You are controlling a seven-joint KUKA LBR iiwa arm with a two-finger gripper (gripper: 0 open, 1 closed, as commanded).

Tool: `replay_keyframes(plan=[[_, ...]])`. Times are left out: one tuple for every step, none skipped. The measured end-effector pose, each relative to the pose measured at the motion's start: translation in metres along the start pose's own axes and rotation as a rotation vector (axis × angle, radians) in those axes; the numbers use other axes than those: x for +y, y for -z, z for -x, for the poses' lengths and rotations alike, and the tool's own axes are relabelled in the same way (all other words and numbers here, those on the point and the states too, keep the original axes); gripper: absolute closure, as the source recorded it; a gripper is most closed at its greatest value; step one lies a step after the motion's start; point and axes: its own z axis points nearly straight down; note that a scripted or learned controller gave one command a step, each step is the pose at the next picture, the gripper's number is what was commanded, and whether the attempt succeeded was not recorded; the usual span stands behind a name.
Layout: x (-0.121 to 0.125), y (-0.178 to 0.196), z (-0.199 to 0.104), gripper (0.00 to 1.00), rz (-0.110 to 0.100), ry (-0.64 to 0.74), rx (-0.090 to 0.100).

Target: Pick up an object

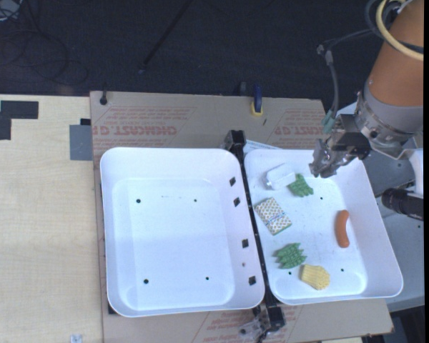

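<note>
Arm: I see one grey arm with an orange band [404,41] reaching in from the right, over the far right part of the right bin.
End effector: the end effector [325,164] hangs above the far edge of the right bin; I cannot tell whether it is released or clenched, and I see nothing between its tips.
Bins: two white bins side by side on the desk [36,220]. The right bin [382,263] lies under and in front of the end effector; the left bin [171,227] sits well to its left.
Object count: I count six things in the right bin, all lying on its floor.
Green pieces: two. One green piece [299,186] lies just below and slightly left of the end effector, the nearest thing to it. The second green piece [289,254] lies well nearer the front, left of the end effector.
White block: one white block [277,176] just left of the end effector, beside the nearer green piece.
Patterned pad: one checked pad [272,215], left and forward of the end effector, close to the divide between the bins.
Orange sausage: one orange sausage [342,229], forward and slightly right of the end effector, apart from the others.
Yellow piece: one yellow piece [315,276], farthest forward of the end effector, next to the second green piece.
</note>
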Motion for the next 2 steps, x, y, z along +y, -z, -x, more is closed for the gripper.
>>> replay_keyframes(plan=[[0.006, 0.024, -0.072, 1.0, 0.012, 0.005, 0.001], [0.026, -0.02, -0.093, 1.0, 0.005, 0.0, -0.001]])
